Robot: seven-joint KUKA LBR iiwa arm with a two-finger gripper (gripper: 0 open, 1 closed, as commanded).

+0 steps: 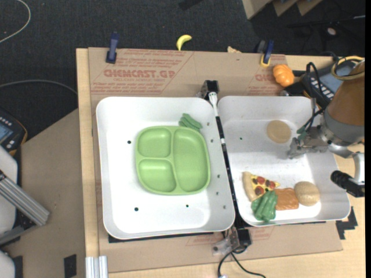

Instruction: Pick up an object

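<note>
The right bin (243, 117) holds a tan round disc (279, 131) near its back. Along its front lie a pizza slice (259, 184), a green vegetable (265, 206), an orange-brown piece (286, 199) and a tan bread roll (306, 193). My gripper (297, 147) reaches in from the right and hangs low over the bin floor. It sits just right of and in front of the tan disc, apart from it, and nothing shows in its grip. In the left bin (113, 155) there is a green divided plate (173, 160) with a small green leafy piece (190, 121) at its back right corner.
An orange toy fruit (283, 75) and black cables (316, 86) lie on the bench behind the right bin. A yellow banana (184, 40) rests at the bench's back edge, between two blue clamps (112, 48). The grey arm (342, 126) overhangs the right bin's right side.
</note>
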